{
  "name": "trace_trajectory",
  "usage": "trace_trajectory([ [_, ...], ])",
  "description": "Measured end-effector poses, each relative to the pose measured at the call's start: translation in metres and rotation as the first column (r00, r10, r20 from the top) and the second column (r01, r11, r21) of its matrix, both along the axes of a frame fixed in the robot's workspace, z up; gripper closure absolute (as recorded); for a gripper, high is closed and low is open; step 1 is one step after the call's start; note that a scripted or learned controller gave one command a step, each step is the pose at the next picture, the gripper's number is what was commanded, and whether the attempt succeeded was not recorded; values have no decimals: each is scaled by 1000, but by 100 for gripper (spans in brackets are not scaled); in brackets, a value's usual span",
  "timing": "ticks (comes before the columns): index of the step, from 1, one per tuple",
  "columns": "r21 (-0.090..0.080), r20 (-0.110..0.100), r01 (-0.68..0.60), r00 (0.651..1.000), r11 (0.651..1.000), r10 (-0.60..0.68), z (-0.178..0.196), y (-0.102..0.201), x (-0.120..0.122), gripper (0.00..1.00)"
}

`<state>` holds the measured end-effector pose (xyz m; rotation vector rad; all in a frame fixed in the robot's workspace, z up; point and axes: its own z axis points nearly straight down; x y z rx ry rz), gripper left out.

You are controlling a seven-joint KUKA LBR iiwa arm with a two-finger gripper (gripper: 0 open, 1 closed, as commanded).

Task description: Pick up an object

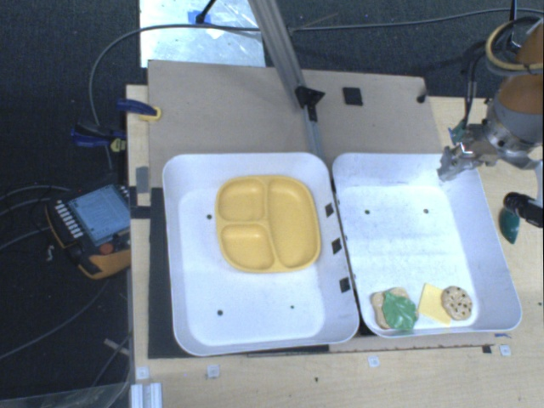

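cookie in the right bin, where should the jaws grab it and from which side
Take the cookie across its round edge, coming straight down from above. It lies flat near the right bin's front wall, with the yellow cheese slice touching its left side. Setting the jaws front to back would likely avoid the slice. The gripper sits over the bin's far right edge.

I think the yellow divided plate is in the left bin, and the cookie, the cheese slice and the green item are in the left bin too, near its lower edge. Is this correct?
Not quite. The camera view shows the yellow divided plate in the left bin, but the cookie, cheese slice and green item lie in the right bin, near its lower edge.
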<state>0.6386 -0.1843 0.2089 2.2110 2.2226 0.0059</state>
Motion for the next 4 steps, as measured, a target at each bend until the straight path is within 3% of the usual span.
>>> trace_trajectory([
  [1, 0, 0, 0, 1000, 1000, 0, 46, -2, -4, 100],
  [4, 4, -8, -5, 1000, 1000, 5, 33, 159, -59, 100],
])
